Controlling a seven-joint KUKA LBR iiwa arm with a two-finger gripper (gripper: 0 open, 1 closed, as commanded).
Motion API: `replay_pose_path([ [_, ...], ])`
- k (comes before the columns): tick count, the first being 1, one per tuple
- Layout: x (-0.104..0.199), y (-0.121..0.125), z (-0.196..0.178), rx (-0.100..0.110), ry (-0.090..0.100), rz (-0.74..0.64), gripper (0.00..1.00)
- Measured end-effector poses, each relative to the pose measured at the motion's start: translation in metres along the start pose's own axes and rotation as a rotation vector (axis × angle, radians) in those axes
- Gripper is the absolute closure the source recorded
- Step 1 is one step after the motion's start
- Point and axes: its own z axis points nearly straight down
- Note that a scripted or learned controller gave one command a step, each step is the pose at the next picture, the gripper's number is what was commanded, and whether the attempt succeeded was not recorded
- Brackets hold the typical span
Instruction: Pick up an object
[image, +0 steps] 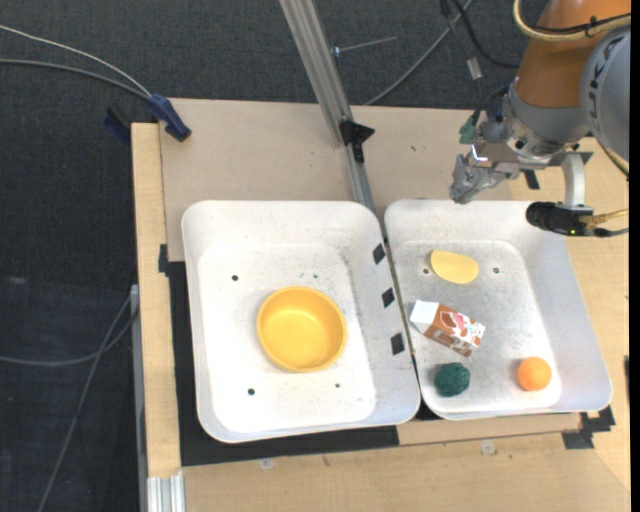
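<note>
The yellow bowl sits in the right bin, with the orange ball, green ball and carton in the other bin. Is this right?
Not quite. The camera view shows the yellow bowl in the left bin; the orange ball, green ball and carton lie in the right bin.

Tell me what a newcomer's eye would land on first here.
The round yellow plastic bowl sits in the middle of the left white bin. In the right white bin lie a small orange ball, a dark green ball and a small red-and-white carton; the gripper is above its far rim.
</note>
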Motion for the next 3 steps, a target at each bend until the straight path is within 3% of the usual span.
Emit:
replay_pose_path([
  [1,0.000,0.002,-0.036,0.003,0.000,0.000,1.00],
  [2,0.061,-0.014,-0.026,0.026,0.006,-0.004,1.00],
  [3,0.115,-0.015,-0.019,0.028,0.006,-0.003,1.00],
])
